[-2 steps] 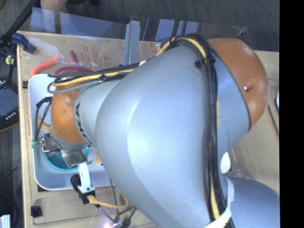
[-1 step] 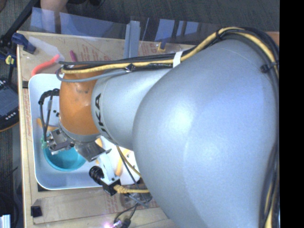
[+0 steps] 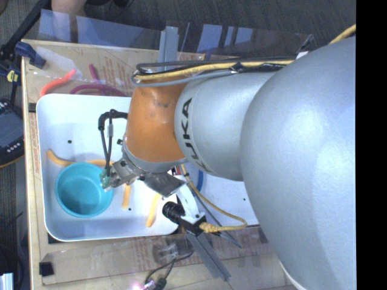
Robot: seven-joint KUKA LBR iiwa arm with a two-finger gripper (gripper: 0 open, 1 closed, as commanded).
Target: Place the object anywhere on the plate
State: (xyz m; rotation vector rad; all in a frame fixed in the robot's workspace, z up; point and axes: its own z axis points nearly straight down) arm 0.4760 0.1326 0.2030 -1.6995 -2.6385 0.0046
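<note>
A round blue plate [image 3: 83, 190] lies in the front left part of the left white bin [image 3: 54, 110]. Several thin orange sticks lie around it: one at its upper left [image 3: 55, 157], one above it [image 3: 97, 162], and two to its right [image 3: 126, 197] [image 3: 151, 213]. My gripper [image 3: 109, 180] hangs at the plate's right rim, under the orange wrist band [image 3: 151, 125]. The wrist hides most of the gripper.
The big grey arm covers the right bin [image 3: 224, 198] and the right half of the view. A black cable loop [image 3: 107, 128] hangs beside the wrist over the left bin. Red and pink items [image 3: 91, 88] lie on the bench beyond the bin's far wall.
</note>
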